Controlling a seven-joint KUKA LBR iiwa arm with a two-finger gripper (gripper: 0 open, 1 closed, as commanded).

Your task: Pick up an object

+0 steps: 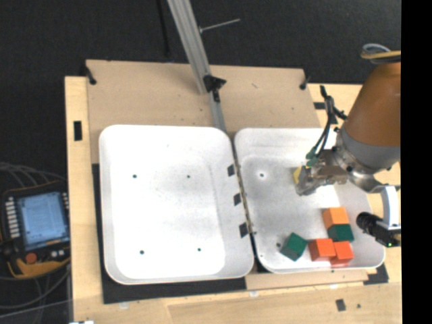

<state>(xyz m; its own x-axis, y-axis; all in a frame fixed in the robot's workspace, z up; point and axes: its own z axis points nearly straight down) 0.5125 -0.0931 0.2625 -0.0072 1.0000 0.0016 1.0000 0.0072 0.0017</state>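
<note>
My gripper (309,181) hangs over the middle of the right bin (270,155), reaching in from the right under the orange wrist band. A small yellow piece (297,175) shows at its left side, right against the fingers; I cannot tell whether it is held. Toward the bin's near right corner lie an orange block (335,217), a dark green block (341,232), two more orange blocks (329,250) and a green block (293,246). These blocks sit well below the gripper in the view.
The left bin (169,201) lies beside the right one, with clips on the shared rim. A slanted metal pole (196,46) rises behind the bins. A teach pendant (37,221) lies off the bench at the left.
</note>
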